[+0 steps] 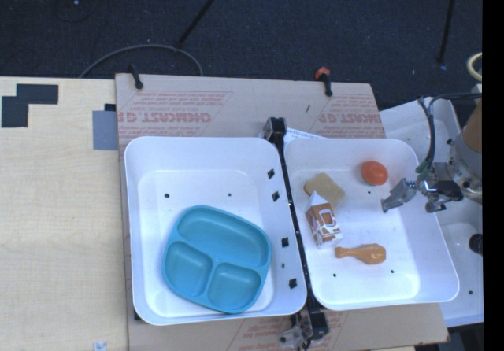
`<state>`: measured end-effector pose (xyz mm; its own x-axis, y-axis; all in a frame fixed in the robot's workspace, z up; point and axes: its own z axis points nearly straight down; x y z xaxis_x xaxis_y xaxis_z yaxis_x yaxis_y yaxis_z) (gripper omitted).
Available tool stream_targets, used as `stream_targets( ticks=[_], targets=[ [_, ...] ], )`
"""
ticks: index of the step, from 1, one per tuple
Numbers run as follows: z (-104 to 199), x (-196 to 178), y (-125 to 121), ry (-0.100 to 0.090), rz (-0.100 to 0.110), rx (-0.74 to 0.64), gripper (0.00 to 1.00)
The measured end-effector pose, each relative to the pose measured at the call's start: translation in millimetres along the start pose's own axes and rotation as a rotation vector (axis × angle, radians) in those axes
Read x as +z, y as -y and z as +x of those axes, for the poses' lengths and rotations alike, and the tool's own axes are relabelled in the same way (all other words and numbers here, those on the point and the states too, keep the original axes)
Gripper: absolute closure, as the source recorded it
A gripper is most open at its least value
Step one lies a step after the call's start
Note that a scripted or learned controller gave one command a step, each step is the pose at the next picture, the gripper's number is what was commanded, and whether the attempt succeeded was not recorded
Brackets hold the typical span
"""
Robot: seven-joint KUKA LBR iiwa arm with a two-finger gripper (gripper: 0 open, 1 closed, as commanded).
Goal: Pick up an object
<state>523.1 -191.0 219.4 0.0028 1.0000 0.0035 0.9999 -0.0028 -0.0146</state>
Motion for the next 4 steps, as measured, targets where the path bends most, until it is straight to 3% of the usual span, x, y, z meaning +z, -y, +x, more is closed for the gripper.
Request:
stream_targets(
  ticks=[1, 3, 4],
  targets=[
    [0, -7, -3, 0.003, -0.013, -0.003, 0.00],
    [-7, 117, 4, 0.000, -0.006, -0.002, 0.00],
    [-6, 133, 4, 0.002, -0.011, -0.001, 0.00]
  ],
)
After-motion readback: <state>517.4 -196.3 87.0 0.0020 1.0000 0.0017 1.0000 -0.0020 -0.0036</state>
